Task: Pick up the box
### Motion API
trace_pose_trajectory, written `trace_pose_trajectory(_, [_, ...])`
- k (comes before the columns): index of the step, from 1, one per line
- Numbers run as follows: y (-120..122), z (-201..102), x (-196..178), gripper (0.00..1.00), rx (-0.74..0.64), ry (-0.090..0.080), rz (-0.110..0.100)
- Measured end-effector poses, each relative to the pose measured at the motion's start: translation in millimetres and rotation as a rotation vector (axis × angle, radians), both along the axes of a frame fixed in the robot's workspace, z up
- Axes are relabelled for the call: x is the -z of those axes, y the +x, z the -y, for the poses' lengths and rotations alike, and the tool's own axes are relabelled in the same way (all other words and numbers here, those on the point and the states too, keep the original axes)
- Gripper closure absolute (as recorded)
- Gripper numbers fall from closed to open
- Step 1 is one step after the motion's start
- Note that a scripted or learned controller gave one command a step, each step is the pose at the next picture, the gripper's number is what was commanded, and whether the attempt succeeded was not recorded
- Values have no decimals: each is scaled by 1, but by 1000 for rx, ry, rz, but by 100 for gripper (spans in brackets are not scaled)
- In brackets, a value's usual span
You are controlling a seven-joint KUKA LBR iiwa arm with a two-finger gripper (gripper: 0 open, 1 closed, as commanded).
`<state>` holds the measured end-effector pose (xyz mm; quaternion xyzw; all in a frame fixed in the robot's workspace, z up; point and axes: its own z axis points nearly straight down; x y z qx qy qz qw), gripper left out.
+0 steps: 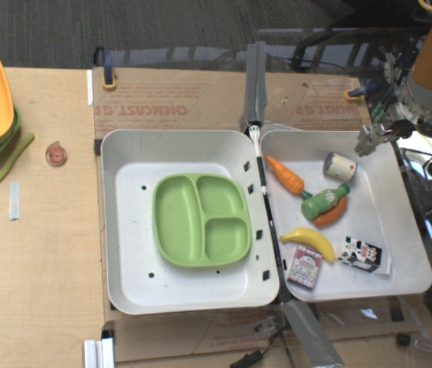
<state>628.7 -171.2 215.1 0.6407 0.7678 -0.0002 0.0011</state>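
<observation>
The fingers, grip unclear, hover over the right bin holding 2 boxes, 1 banana, 1 carrot.

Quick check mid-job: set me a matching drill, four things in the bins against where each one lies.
Things:
1. green divided plate
2. banana
3. carrot
4. black-and-white box

Places:
A. right bin, near front-right corner
B. left bin, middle
C. right bin, back, near the divider
D. right bin, front, just above the pink packet

Pairs: 1-B, 2-D, 3-C, 4-A
</observation>
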Motion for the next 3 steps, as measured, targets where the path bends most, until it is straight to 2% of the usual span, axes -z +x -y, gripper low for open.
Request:
trace_pose_trajectory(1, [-23, 44, -52, 100, -216, -1, 0])
trace_pose_trajectory(2, [-44, 51, 21, 100, 204, 1, -3])
trace_pose_trajectory(3, [9, 18, -72, 100, -192, -1, 0])
